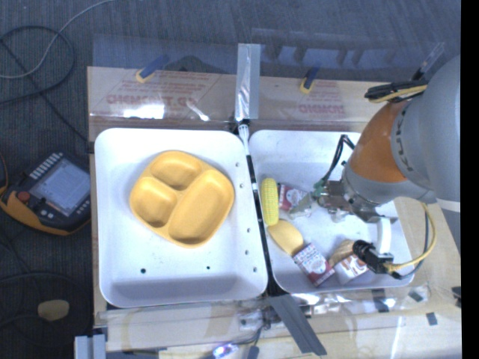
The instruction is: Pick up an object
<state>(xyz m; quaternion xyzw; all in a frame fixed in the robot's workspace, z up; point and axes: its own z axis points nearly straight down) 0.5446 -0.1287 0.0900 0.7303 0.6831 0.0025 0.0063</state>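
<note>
Yellow all over: sectioned yellow plate point(182, 197) alone in the left bin point(112, 275), plus a corn cob point(269, 201) standing lengthwise against the right bin's point(299, 142) dividing wall. Just below the corn, a rounded yellow lump point(285, 237), maybe a lemon or potato toy. Next to that, near the front wall, a small red-and-white carton point(313, 264) and some brown and white bits point(346, 259), too jumbled to name. Crinkly red-and-white wrapper point(290, 198) just right of the corn.

Grey arm with the orange band reaching in from the right, gripper point(333, 199) low over the middle of the right bin, close to the wrapper. Can't tell how the claw stands, too small and cluttered there, and can't make out anything held in it either.

Progress-wise: looks like the approach stage at best. Every item seems to sit on the bin floor, nothing lifted. Left to do, judging by this: close on something, probably the wrapper or whatever's nearest, then raise it clear. Wrapper looks flimsy, could easily slip.
</note>
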